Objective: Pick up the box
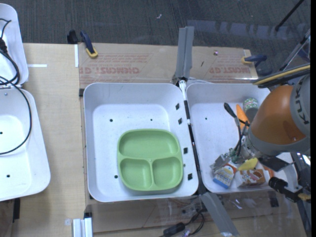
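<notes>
Camera view: arm [281, 117] hung over right bin [207, 107], gripper state could not be told. Box [224, 176] lay near bin's front edge among clutter. Green tray [149, 159] sat in left bin [98, 132].

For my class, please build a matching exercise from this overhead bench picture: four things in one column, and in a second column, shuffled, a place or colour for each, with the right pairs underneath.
Things
1. divided plate
2. small box
3. arm's wrist band
4. blue-handled clamp

Descriptions
A. orange, above the right bin
B. on the cardboard, behind the left bin
C. pale green, lying flat in the left bin
D. blue and white, among the clutter near the front of the right bin

Pairs: 1-C, 2-D, 3-A, 4-B
</notes>
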